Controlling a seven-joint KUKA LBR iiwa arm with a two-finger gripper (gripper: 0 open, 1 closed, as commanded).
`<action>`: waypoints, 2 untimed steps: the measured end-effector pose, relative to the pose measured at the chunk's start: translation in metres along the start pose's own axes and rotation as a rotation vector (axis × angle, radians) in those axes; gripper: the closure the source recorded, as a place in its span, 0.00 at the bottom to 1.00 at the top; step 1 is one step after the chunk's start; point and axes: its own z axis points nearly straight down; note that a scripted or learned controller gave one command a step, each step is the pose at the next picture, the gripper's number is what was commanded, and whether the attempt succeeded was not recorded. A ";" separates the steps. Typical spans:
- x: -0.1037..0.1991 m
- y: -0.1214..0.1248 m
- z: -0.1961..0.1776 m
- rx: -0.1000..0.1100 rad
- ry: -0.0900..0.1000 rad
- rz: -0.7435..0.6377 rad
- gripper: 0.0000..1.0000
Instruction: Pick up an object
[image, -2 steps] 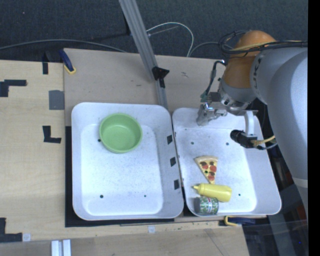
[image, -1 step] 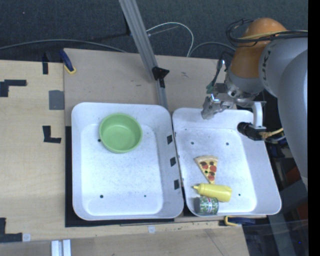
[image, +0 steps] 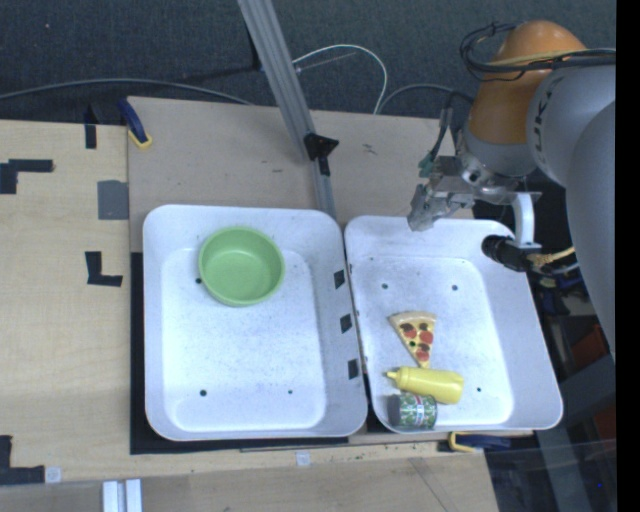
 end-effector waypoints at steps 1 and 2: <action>0.052 -0.021 0.007 0.005 0.001 -0.003 1.00; 0.104 -0.037 -0.008 0.004 0.002 -0.005 1.00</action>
